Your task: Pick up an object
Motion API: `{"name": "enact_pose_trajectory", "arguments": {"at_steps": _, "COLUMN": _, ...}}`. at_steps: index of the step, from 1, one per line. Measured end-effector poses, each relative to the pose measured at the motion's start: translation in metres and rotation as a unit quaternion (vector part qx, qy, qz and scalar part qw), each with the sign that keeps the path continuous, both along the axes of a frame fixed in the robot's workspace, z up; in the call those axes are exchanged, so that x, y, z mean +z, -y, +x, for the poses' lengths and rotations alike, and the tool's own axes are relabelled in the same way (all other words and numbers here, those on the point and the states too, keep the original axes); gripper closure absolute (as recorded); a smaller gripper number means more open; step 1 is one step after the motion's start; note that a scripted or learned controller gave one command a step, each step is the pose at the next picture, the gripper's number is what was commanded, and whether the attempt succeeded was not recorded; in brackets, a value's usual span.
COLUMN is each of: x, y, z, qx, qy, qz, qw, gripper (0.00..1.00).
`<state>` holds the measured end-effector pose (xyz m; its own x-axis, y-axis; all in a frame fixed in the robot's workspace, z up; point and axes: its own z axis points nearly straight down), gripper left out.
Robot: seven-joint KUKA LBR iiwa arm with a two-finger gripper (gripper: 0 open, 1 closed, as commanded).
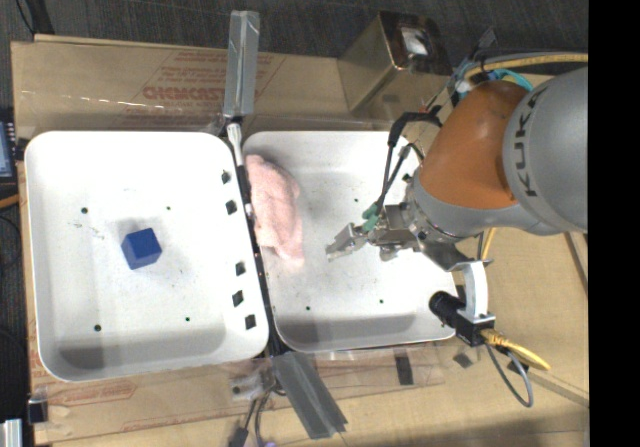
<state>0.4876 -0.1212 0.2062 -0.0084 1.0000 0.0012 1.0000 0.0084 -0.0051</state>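
Broadly, two white bins sit side by side: the left bin (60,185) and the right bin (330,320). Over the right bin's right half hangs the grey arm (520,165) with its orange band. A pink cloth (274,207) lies crumpled against the right bin's left wall. The gripper (340,243) hovers near the cloth, slightly parted, gripping nothing. A blue cube (142,247) rests in the left bin.
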Motion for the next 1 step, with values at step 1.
{"name": "enact_pose_trajectory", "arguments": {"at_steps": 1, "x": 0.0001, "y": -0.0297, "z": 0.0902, "qx": 0.036, "qy": 0.001, "qz": -0.0004, "qw": 0.9993, "gripper": 0.00}}
